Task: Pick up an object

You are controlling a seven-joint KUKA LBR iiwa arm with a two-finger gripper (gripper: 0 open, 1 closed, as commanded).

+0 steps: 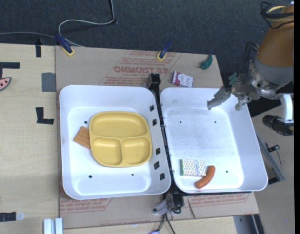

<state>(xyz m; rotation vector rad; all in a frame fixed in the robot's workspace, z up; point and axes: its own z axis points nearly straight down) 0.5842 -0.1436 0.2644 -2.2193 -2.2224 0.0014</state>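
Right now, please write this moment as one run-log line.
gripper: open, holding nothing, above right bin far edge | sausage, small packet: near edge, untouched

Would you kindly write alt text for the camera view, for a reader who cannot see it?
The claw hangs over the right bin's far edge, away from the sausage and small packet at its near edge. The left bin holds a yellow divided plate.

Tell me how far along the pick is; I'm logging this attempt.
Nothing looks picked yet. The sausage and the small patterned packet lie at the right bin's near edge, and the yellow divided plate sits in the left bin. The gripper hangs open over the right bin's far corner, holding nothing. Descent, grasp and lift remain.
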